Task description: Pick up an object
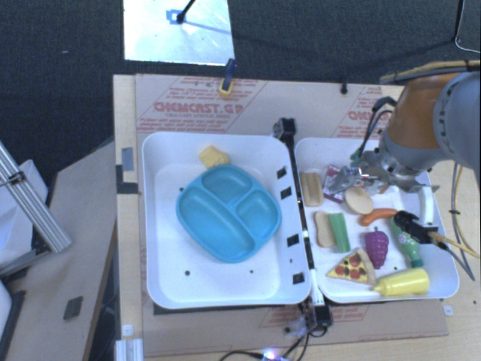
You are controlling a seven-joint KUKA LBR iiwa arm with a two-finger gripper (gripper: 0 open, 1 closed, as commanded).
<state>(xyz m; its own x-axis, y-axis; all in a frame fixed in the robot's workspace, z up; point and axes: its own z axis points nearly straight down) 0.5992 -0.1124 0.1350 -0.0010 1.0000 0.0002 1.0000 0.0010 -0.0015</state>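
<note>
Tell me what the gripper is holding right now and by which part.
Cannot be told: the gripper is low in the right bin over a crumpled packet.

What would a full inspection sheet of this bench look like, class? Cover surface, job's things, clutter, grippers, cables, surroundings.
Surface: two white bins, left bin and right bin, side by side on a board.
Job's things: toy food in the right bin, including pizza slice, purple grapes, yellow bottle.
Clutter: blue divided plate and yellow piece in the left bin.
Grippers: gripper low over the right bin; finger state unclear.
Cables: black cables along the arm.
Surroundings: dark floor, shiny sheet.
</note>
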